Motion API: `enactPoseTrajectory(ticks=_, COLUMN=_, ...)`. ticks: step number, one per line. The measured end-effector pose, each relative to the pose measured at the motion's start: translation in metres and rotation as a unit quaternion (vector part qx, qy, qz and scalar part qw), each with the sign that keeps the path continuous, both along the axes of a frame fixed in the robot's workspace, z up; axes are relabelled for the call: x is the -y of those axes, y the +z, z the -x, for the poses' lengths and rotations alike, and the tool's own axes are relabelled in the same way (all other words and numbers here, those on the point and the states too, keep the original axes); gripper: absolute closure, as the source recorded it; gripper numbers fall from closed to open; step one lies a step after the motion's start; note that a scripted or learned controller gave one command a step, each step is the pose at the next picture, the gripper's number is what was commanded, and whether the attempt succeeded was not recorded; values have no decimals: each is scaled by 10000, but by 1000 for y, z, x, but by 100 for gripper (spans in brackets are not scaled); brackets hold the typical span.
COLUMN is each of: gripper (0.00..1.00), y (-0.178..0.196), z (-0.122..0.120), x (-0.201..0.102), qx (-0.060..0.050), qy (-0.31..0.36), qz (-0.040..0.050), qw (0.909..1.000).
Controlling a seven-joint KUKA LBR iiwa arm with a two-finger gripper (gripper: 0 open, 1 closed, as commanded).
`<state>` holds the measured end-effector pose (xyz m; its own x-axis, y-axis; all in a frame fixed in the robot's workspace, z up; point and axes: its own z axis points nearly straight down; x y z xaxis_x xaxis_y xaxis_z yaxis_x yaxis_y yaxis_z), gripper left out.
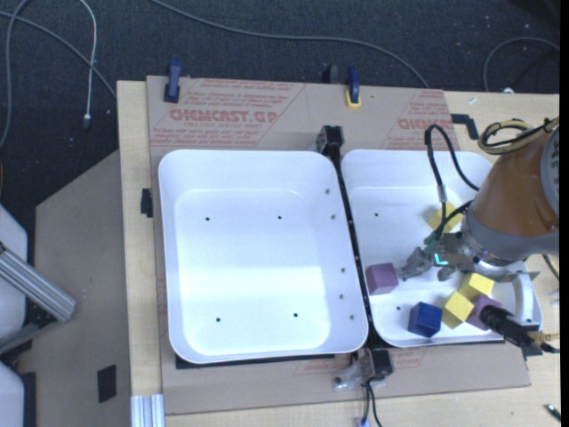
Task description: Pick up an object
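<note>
While the arm (520, 198) reaches in from the right, this is what can be counted:

Bins: two white bins side by side, the left bin (258, 172) and the right bin (391, 172).

Arm: one grey arm with an orange band, low over the right bin.

Gripper: one gripper (420, 265), pointing left, down in the right bin. Its fingers are too small and dark to tell if they are wide or narrow. Nothing can be seen held between them.

Purple blocks: two. One purple block (381, 277) sits just left of the gripper tip, very near it; touching or not cannot be told. A second darker purple block (486, 311) lies by the front right rim.

Yellow blocks: three. One yellow block (459, 309) sits next to the blue one, another yellow block (479, 286) just above it, and a third yellow piece (442, 215) peeks out behind the black cable.

Blue blocks: one blue block (425, 319) near the front rim.

Clamps: two blue clamps (173, 78) on the far edge of the bench board.
</note>
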<state>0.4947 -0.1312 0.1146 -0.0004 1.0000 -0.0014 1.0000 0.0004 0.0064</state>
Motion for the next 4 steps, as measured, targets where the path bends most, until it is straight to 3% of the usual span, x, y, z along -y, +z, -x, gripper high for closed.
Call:
enactPoseTrajectory(ticks=1, gripper=0, y=-28, z=-74, x=59, qx=-33, qy=-10, qz=-1, qw=10000)
enactPoseTrajectory(ticks=2, gripper=0, y=-27, z=-117, x=74, qx=-26, qy=1, qz=-4, qw=10000)
enactPoseTrajectory(ticks=3, gripper=100, y=-16, z=-117, x=74, qx=-23, qy=2, qz=-3, qw=10000)
enactPoseTrajectory(ticks=4, gripper=100, y=-26, z=-120, x=-25, qx=-21, qy=33, qz=-12, qw=10000)
